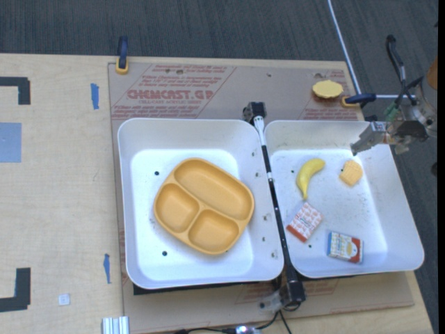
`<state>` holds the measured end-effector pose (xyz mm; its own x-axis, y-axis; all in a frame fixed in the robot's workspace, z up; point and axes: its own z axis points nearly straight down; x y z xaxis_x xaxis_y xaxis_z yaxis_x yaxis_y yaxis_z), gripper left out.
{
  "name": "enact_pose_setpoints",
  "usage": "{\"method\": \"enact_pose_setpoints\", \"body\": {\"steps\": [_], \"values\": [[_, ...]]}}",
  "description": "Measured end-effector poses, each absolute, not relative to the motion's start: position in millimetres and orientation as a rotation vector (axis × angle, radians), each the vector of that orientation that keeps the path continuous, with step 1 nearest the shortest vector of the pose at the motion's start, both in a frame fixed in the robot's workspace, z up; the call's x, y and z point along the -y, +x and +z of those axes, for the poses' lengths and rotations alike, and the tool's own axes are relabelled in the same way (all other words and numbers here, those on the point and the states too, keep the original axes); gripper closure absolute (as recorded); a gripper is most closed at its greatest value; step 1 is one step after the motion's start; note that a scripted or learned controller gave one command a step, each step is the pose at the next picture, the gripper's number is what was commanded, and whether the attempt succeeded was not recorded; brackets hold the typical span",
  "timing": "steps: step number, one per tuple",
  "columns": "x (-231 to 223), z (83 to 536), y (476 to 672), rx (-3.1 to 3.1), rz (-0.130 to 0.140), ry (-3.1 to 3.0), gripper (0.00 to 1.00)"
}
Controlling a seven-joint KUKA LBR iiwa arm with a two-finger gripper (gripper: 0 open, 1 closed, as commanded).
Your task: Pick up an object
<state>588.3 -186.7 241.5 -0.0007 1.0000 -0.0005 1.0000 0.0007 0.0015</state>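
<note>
The end effector (363, 143) hangs over the far right edge of the right bin (403, 218); whether it is spread or closed cannot be told, and nothing shows in its grip. Just below it lies a yellow block (352, 173). Further left and below rests a banana (309, 175), then a red-and-white packet (304, 222) and a small carton (345, 247). Far left, a yellow divided plate (203, 206) sits in the left bin (132, 186).
</note>
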Motion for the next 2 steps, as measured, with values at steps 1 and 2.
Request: {"method": "enact_pose_setpoints", "body": {"steps": [1, 2], "values": [[202, 95, 595.1, -2.222, 0.001, 2.219, 0.0], [137, 86, 564.1, -2.223, 0.004, 2.219, 0.0]]}}
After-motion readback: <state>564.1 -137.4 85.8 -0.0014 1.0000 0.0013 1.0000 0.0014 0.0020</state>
